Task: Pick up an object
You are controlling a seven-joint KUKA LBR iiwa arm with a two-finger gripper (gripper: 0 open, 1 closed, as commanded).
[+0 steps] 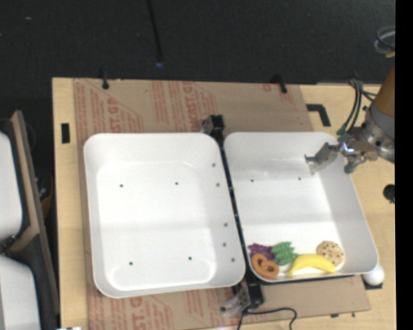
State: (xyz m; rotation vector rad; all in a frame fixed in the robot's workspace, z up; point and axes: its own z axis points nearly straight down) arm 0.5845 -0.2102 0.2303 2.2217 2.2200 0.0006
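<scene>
Several small toy foods lie along the near edge of the right bin (296,198): a yellow banana (310,264), a round cookie (330,253), a green leafy piece (284,251), a purple grape bunch (259,250) and an orange donut-like piece (264,266). My gripper (323,155) hangs over the far right part of the right bin, well away from those objects. Nothing shows between its fingers.
The left bin (155,212) sits beside the right one on a cardboard-covered bench (158,105). A black clip (213,124) joins the bins at the far side. A small white ball (376,276) rests off the right bin's near corner.
</scene>
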